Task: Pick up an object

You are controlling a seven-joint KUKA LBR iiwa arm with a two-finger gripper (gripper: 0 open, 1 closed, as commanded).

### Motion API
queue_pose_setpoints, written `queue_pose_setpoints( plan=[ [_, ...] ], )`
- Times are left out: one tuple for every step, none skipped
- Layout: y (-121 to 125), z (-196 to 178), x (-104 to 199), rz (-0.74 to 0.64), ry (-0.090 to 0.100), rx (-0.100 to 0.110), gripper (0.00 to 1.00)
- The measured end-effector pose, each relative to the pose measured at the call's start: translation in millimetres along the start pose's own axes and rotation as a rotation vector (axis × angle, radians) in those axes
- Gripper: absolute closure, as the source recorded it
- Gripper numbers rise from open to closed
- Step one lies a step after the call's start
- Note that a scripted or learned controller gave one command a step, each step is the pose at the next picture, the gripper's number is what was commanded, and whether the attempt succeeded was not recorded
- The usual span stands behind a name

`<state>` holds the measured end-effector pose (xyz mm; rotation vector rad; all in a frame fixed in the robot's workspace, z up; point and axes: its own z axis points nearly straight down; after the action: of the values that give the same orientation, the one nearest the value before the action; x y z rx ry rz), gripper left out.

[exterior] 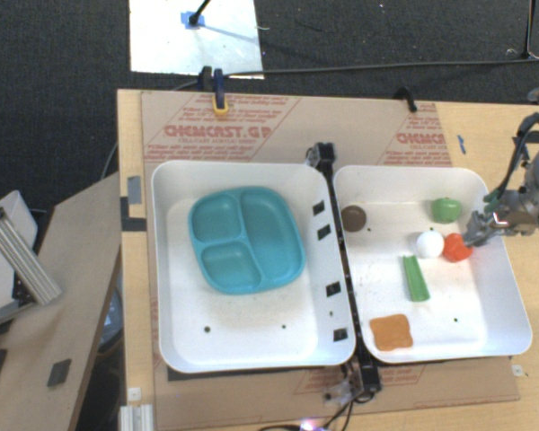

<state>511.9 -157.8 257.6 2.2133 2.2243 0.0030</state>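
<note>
2 shallow white bins sit side by side on the worktop, which is covered by a brown sheet printed with red lettering. The left bin holds 1 teal divided plate with 3 compartments, lying a little above the bin's middle. The right bin holds 5 small things. A brown ball lies near the upper left corner, close to the divider between the bins. A green rounded piece lies toward the upper right. A white ball sits near the middle, and a red-orange piece lies just beside it on the right, touching or nearly so. A green stick lies below the white ball, running roughly up and down the bin. An orange flat square rests near the lower left corner.

The arm reaches in from the right edge, and its fingers hang low over the right side of the right bin, directly against the upper right of the red-orange piece. Whether the fingers are wide, narrow or closed on that piece I cannot tell; the tip is too small and blurred. The green rounded piece is just up and left of them.

Beyond the worktop, a white sheet lies on the dark floor.
</note>
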Motion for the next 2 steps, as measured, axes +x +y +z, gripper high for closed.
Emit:
queue_pose_setpoints(
  plan=[
    [3.1,14.3,51.9,-0.002,0.001,0.001,1.0],
    [11.9,26.8,105.9,-0.004,0.003,0.003,1.0]
  ],
)
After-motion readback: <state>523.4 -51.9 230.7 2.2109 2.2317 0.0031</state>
